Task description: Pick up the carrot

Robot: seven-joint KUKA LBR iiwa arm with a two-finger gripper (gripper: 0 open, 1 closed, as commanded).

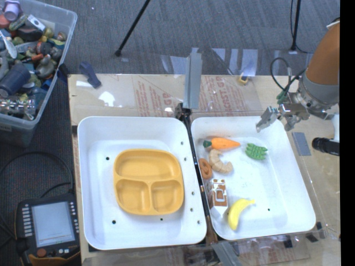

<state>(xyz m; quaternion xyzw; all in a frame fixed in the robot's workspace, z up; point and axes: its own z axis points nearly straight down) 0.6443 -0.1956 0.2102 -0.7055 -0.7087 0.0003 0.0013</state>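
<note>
End effector: the end effector (pixel 282 117) hangs above the upper right rim of the right bin (pixel 299 204), its fingers spread and holding nothing, apparently poised for a descent.
Carrot: the carrot (pixel 223 143) lies on its side near the right bin's upper left corner, orange body with a green stub pointing left, well apart from the end effector.
Neighbours: a green leafy toy (pixel 256 151) sits just right of the carrot; a pale croissant-like piece (pixel 222 163) sits just below, likely crowding any grasp.
Left bin: the left bin (pixel 94 143) holds a yellow divided plate (pixel 148 181).
</note>
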